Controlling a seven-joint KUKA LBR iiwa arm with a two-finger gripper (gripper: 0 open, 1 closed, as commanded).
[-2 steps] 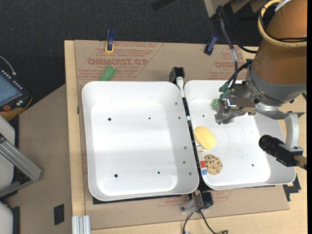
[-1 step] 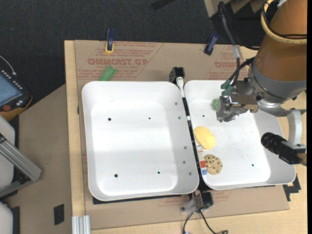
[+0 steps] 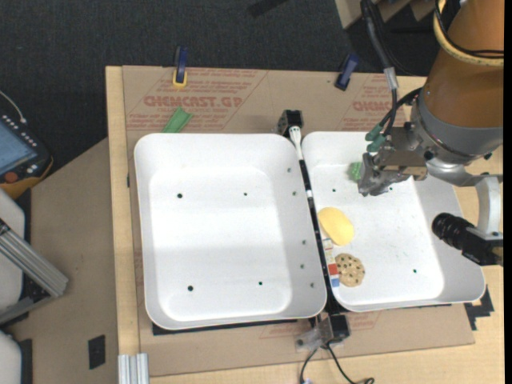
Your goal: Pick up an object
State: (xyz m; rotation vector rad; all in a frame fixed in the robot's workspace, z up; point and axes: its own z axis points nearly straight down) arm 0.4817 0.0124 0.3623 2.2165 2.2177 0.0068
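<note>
Grey claw (image 3: 373,184) low over right bin (image 3: 416,238), grip state unclear, green object (image 3: 355,170) just beside it, yellow lemon (image 3: 337,225) and cookie (image 3: 350,270) nearer the front.

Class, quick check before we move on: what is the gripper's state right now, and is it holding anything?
Gripper: low over the right bin, beside a small green object; open or closed cannot be told, and no hold is visible.
</note>
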